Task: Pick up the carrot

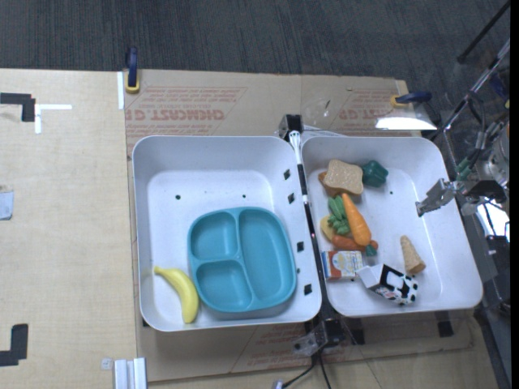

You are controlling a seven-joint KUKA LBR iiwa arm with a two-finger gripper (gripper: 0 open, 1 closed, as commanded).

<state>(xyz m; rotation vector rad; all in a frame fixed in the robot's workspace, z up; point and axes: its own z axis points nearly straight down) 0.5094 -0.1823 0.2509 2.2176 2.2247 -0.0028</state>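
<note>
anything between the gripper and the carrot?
No. In the camera view, the stretch of right bin floor from the gripper to the carrot is bare; the ice cream cone lies below that line.

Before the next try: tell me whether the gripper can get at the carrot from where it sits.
Probably yes. The carrot lies on top of the pile in the right bin, uncovered, and the gripper sits across bare bin floor from it. The bread touching its tip may crowd the grasp.

Gripper [431, 198] enters from the right edge, low over the right bin's right wall. Grey metal tip points left and slightly down. Whether the jaws are apart or closed cannot be made out. Nothing visible between them. Arm [486, 177] behind it is partly cut off at the edge; wrist structure blurred against dark clutter.
</note>
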